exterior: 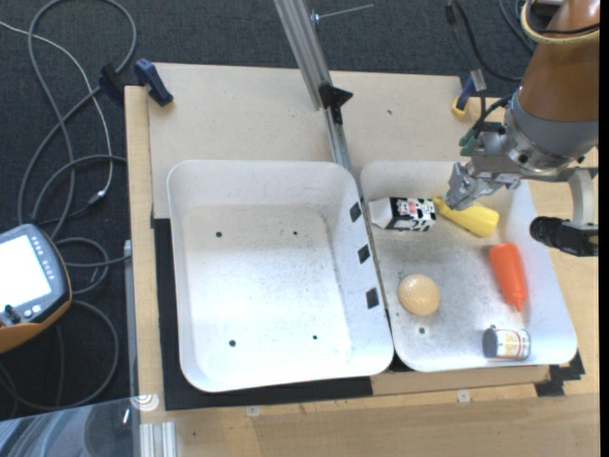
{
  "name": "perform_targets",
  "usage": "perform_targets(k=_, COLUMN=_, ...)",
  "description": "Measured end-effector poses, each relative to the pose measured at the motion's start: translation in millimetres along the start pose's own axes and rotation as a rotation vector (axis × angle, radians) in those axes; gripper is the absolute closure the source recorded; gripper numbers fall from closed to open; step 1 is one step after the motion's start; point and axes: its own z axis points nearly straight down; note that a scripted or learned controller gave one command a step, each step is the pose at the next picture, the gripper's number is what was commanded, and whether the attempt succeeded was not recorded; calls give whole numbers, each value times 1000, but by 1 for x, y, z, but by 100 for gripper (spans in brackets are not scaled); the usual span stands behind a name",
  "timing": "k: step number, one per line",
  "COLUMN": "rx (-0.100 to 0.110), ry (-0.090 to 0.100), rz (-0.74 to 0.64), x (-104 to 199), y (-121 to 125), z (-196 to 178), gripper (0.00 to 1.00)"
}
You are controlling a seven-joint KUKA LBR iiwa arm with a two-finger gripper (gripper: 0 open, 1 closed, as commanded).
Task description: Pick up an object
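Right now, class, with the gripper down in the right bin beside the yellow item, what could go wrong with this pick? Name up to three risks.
1. The gripper sits at the end of the yellow object, not over its middle, so a grasp may slip off.
2. The black-and-white carton lies almost against the yellow object; closing or pushing could knock it.
3. Both lie near the right bin's far wall, so the objects could get shoved against it.

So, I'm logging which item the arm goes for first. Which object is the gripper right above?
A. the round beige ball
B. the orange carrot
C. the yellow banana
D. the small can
C: the gripper sits at the yellow banana near the right bin's far end.
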Motion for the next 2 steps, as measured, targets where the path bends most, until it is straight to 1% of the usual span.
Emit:
perform_targets(k=1, rx=-3, ry=-2, rz=1, x=53, y=8, z=-2, gripper=100)
perform_targets(k=2, rx=-2, ry=-1, rz=2, x=100, y=8, z=-2, gripper=100)
